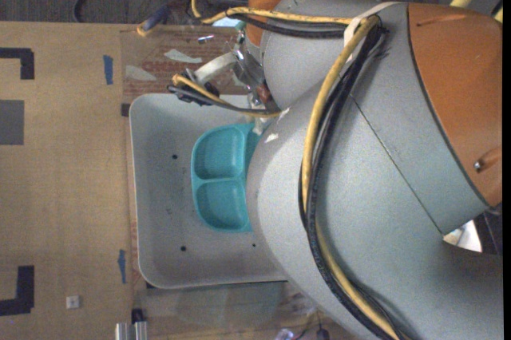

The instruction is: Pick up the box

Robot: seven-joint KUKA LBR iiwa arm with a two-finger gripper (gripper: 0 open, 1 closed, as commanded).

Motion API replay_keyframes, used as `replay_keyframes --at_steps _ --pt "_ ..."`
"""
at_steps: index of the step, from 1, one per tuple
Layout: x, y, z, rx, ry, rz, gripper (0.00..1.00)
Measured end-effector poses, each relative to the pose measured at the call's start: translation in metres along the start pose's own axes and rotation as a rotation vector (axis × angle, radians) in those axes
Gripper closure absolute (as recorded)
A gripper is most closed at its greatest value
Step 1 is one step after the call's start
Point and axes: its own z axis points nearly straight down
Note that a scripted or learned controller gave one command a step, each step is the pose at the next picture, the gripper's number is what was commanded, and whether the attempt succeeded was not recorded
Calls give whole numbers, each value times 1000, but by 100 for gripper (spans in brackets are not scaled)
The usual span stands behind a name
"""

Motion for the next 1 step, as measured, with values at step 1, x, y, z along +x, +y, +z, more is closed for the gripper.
replay_keyframes --at_steps 1 --pt "0 0 -1 0 1 0 0"
